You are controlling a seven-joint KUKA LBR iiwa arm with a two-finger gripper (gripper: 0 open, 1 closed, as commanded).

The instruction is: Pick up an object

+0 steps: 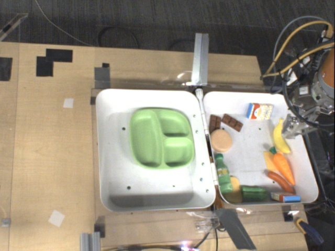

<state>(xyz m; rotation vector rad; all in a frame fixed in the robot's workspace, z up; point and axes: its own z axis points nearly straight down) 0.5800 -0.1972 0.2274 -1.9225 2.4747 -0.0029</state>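
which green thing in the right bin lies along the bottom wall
The dark green one lying crosswise; the lighter green bottle runs along the left wall instead.

A robotics lab: taped wooden bench point(47, 156), metal brackets point(200, 56), trailing cables point(293, 41).

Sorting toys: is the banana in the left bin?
No, the banana lies in the right bin; the left bin holds a green tray.

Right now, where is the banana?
The banana lies in the right bin, near its right wall, just above the carrot and below the small milk carton, beside the gripper.
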